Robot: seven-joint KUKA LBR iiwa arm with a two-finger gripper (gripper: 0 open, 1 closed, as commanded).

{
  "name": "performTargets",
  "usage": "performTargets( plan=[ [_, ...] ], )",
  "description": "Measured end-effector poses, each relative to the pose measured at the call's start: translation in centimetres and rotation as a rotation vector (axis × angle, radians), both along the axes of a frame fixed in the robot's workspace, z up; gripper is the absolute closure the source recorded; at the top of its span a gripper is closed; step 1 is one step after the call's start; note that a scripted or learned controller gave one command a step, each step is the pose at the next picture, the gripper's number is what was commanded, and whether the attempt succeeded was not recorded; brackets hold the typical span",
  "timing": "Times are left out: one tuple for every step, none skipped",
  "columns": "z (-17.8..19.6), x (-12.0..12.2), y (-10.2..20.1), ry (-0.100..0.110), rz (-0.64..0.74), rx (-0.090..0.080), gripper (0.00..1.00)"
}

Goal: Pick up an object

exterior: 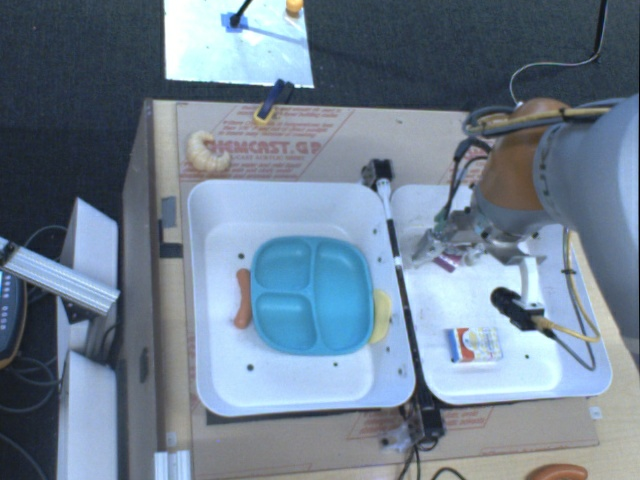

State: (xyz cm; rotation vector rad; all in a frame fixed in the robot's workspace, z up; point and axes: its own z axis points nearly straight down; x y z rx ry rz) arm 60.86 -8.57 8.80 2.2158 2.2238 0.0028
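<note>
A small carton (472,345), white with red and blue print, was seen lying flat in the right bin (570,373), near its front wall and well apart from the gripper. The gripper (447,251) was found low over the back-left part of the same bin, close to the divider between the two bins. Whether it was clenched or released could not be told, because the grey arm (585,183) and its wrist covered most of it. A small purple and white thing (447,263) was noticed just under the gripper, but it was too small and too hidden to be named, and it could not be told if it was touched. A black part with a yellow cable (520,311) was seen below the wrist, above the bin floor.

In the left bin (215,368) a blue divided plate (308,295) was placed in the middle. An orange sausage (242,299) was laid just beside its left edge. A yellow thing (382,315) was partly hidden under the plate's right edge. On the cardboard behind the bins, a pale curled thing (205,151) was seen.
</note>
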Motion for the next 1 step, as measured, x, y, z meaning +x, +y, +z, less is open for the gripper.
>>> performTargets(
  plan=[
    [-0.01,-0.02,-0.02,0.001,-0.001,0.000,0.00]
  ],
)
